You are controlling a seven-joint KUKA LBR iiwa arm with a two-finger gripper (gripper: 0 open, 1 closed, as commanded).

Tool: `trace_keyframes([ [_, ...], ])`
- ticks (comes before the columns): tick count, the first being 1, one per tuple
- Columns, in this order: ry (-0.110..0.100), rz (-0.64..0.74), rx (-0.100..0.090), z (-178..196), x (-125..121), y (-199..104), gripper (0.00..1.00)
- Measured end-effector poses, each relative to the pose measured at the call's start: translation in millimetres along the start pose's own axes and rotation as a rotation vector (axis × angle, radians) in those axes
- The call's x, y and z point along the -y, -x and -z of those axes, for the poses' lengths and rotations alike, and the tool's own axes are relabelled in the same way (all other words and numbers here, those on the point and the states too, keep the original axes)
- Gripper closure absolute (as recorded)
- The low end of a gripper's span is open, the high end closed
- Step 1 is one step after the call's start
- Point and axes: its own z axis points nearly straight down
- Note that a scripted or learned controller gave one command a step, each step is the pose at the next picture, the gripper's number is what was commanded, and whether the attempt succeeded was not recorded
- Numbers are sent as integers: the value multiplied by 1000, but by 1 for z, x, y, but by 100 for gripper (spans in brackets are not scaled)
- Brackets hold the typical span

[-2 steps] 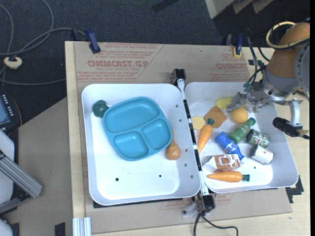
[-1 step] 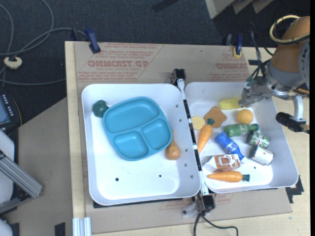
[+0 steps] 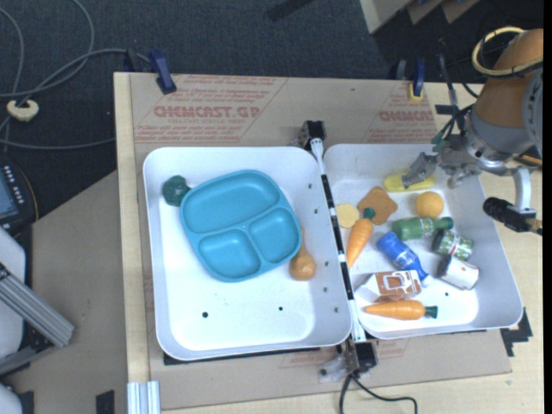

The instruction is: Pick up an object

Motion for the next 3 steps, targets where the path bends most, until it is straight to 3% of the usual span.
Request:
trace_keyframes([
  [1, -11, -2, -6, -29, 70, -35, 0],
  [2, -12, 8, -3, -27, -9, -84, 0],
  [3, -12, 1, -2, -17, -6, -80, 100],
])
